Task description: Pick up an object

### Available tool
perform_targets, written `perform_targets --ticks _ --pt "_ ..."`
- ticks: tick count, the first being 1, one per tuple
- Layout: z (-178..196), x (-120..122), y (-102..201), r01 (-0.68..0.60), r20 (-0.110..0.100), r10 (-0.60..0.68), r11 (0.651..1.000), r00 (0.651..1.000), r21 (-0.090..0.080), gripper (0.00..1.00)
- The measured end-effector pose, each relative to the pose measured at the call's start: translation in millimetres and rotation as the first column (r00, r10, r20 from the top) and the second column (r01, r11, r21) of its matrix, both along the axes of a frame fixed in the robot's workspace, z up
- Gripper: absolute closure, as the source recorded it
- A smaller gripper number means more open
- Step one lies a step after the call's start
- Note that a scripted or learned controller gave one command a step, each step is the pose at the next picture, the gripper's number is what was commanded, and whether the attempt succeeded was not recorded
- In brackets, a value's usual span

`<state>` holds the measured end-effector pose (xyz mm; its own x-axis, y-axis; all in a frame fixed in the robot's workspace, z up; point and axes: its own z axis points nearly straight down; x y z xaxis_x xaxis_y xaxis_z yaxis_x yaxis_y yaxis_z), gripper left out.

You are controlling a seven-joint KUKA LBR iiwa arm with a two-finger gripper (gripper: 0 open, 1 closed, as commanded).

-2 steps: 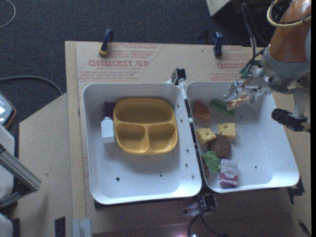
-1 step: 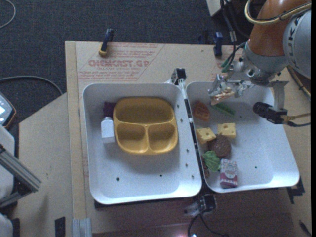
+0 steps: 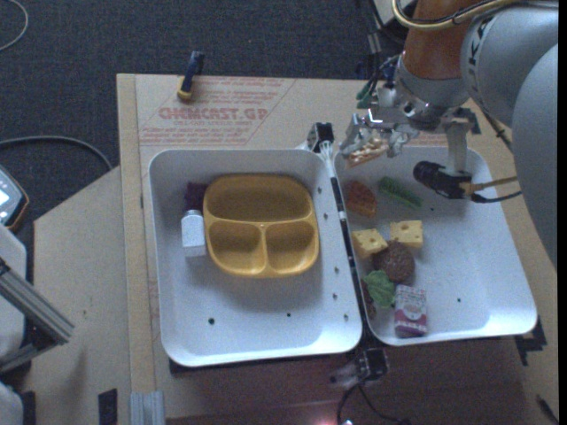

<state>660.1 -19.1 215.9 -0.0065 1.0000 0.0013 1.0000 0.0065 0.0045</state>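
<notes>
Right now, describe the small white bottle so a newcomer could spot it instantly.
Start at the left shallow white bin, which holds a yellow three-compartment plastic tray. Against that tray's left edge stands the small white plastic bottle, with a dark purple item just above it in the view. It is the only white, boxy, capped thing in that bin; the food-like pieces all lie in the right bin.

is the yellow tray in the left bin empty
Yes. All three compartments of the tray show bare yellow; the small white bottle stands beside it.
</notes>
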Motion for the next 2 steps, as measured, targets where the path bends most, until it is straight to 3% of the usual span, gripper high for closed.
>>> perform_targets --ticks 1,2 --pt "17.9 0.7 0.7 0.005 0.000 -0.005 1.000 1.000 -0.001 1.00" --pt "-1.3 5.1 9.8 0.006 -0.007 -0.006 1.000 1.000 -0.001 1.00"
